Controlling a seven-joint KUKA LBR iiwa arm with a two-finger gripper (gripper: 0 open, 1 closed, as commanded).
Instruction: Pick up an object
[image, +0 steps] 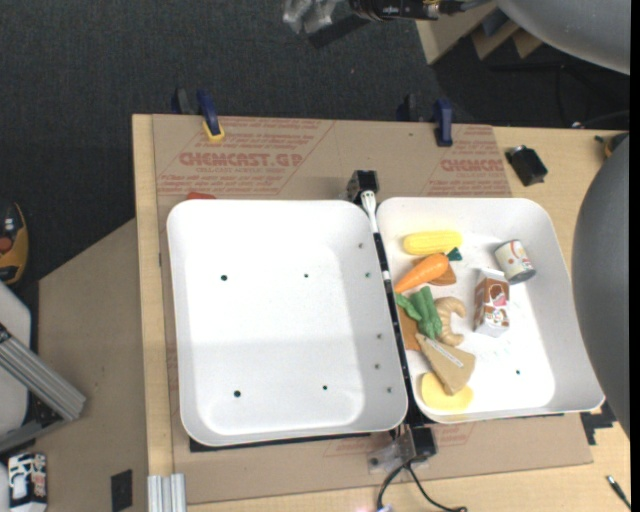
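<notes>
toy food (440, 310) in right bin (535, 225)

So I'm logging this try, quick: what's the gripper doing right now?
Gripper: up at the top edge, far from the bins; whether it is open or shut cannot be told, and nothing shows in it.

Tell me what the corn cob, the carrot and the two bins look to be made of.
Corn cob: likely molded plastic, its yellow even and slightly shiny. Carrot: probably plastic too, smooth flat orange with a green top. Left bin and right bin: seemingly thin formed plastic, smooth white with rounded corners and a soft sheen. All toy-like; not certain from this view.
</notes>
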